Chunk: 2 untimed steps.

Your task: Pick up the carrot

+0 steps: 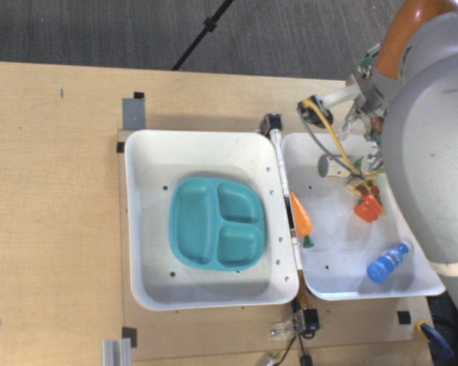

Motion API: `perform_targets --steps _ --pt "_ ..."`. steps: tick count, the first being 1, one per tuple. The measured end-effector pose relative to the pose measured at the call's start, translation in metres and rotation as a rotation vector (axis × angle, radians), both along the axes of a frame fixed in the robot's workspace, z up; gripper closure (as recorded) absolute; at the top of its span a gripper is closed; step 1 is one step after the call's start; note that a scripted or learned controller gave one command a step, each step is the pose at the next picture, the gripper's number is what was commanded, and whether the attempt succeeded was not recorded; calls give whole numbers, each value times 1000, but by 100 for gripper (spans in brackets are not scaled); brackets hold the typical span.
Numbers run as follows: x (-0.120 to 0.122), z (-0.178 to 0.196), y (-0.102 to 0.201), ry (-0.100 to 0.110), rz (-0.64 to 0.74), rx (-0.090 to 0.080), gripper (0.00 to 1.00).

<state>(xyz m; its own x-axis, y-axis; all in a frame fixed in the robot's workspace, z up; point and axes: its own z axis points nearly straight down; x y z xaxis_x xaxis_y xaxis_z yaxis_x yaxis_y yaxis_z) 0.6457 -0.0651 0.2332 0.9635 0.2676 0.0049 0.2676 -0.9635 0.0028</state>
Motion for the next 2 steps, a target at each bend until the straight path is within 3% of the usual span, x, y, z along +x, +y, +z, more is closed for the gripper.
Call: perform_targets --steps 1,2 --pt "-52 -9 -66 4 146 0 0" --pt "-12 -115 -31 1 140 1 0"
